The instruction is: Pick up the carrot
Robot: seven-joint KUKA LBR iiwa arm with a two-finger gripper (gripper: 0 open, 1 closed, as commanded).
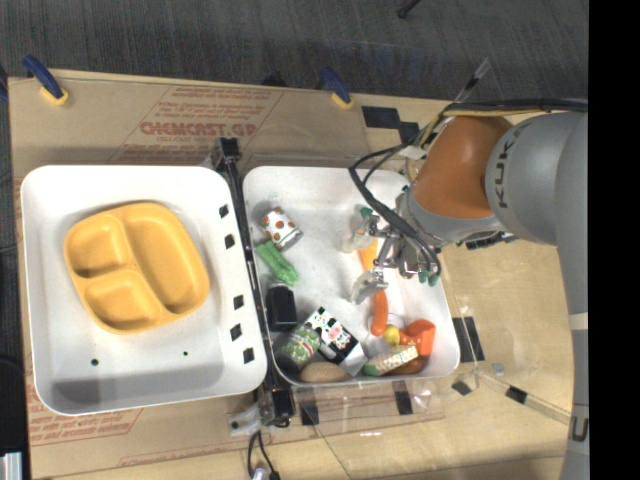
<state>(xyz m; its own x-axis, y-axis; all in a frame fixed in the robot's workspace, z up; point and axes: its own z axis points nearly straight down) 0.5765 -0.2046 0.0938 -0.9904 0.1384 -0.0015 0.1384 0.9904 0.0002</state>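
Note:
The carrot [379,313], a short orange stick, lies in the right bin [310,193] towards its near right side, pointing roughly front to back. My gripper [363,262] hangs low over the bin just behind it, fingers spread apart and open. One fingertip [366,288] sits at the carrot's far end; the other is further back. A small orange patch shows between the fingers, and I cannot tell whether it belongs to the carrot. Nothing is clamped.
The right bin's front holds a red pepper [421,334], a cow-patterned carton [336,336], a green can [298,347] and a brown potato [320,372]. A red-white can [281,228], a green pod [277,264] and a black block [281,306] lie left. A yellow divided plate [135,264] sits in the left bin.

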